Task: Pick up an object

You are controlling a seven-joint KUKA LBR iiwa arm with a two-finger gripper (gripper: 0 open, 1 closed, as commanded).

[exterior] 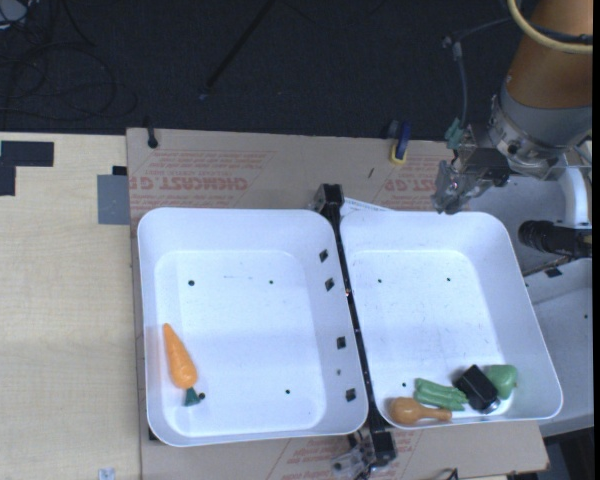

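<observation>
An orange toy carrot (179,358) with a green stub lies at the near left of the left bin (235,230). In the near right corner of the right bin (430,230) sit a tan pear-shaped piece (417,411), a green pod (440,394), a black block (477,387) and a round green piece (502,376), bunched close together. My gripper (448,200) hangs above the right bin's far rim, well away from all of them, with nothing visible between its fingers.
A black divider (344,313) runs between the two bins. The bins rest on brown cardboard (260,168). A small yellow and blue clip (400,145) stands on the cardboard behind the right bin. Cables hang beside the arm.
</observation>
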